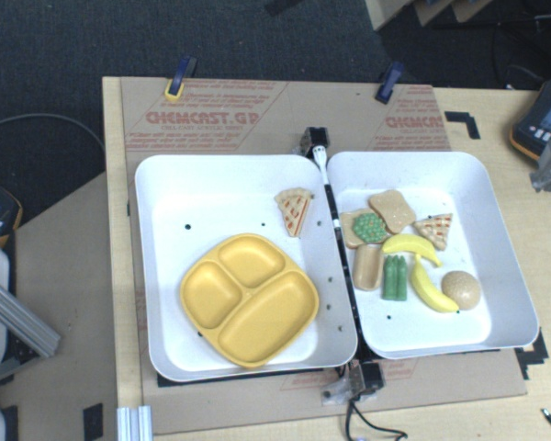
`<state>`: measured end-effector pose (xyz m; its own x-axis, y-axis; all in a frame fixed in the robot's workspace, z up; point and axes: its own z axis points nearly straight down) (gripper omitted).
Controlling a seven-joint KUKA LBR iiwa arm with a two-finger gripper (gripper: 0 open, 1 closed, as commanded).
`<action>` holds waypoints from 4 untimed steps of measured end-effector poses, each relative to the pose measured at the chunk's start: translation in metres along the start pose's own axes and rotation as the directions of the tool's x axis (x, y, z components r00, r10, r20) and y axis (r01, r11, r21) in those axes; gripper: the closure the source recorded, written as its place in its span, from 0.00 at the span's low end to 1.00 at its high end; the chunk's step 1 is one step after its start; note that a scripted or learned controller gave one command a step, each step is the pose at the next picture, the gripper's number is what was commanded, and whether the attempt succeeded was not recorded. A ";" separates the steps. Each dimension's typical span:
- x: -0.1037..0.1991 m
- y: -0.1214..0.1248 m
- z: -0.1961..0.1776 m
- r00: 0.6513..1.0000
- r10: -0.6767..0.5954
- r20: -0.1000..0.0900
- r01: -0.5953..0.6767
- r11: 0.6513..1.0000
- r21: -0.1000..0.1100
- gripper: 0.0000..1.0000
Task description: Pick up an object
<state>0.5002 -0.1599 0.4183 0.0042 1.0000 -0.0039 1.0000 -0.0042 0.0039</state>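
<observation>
nothing has been picked up yet, as far as i can see. all the toys lie flat in the two white bins. in the left bin (156,246) there is a big yellow plate (249,297) with three parts, and a little pie slice (294,211) lies near the top right corner, apart from the plate. the right bin (496,246) has a pile of toy food, all close together: a slice of bread (392,209), a round green bumpy thing (369,227) just under it, another small pie slice (435,230) beside the bread, a yellow banana (422,269), some green sticks (395,277) touching the banana, a tan roll (367,265) just left of the sticks, and a round brown ball (461,288) by the banana's end. so the whole job is still left: choose one thing, come down over it, grab it and lift it. i think the pie slice in the left bin would be an easy one, because nothing sits beside it. the food in the right bin is packed tight, so a grab there might bump the other toys. i cannot tell how the arm is posed right now, and i cannot tell if the gripper is released, clenched or grasping something. no toy looks lifted off a bin floor.
</observation>
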 end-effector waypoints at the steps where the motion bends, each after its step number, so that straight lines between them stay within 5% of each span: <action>1: 0.039 -0.022 0.164 1.000 -0.005 -0.009 0.005 1.000 0.020 1.00; 2: 0.072 -0.020 0.047 1.000 -0.010 -0.003 0.010 1.000 -0.010 1.00; 3: 0.010 -0.009 0.025 1.000 0.000 0.001 0.000 1.000 -0.003 1.00; 4: 0.058 -0.020 -0.127 1.000 -0.010 -0.001 0.010 1.000 -0.018 1.00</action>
<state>0.4795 -0.1017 0.5451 -0.0063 1.0000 -0.0027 0.9997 0.0063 0.0219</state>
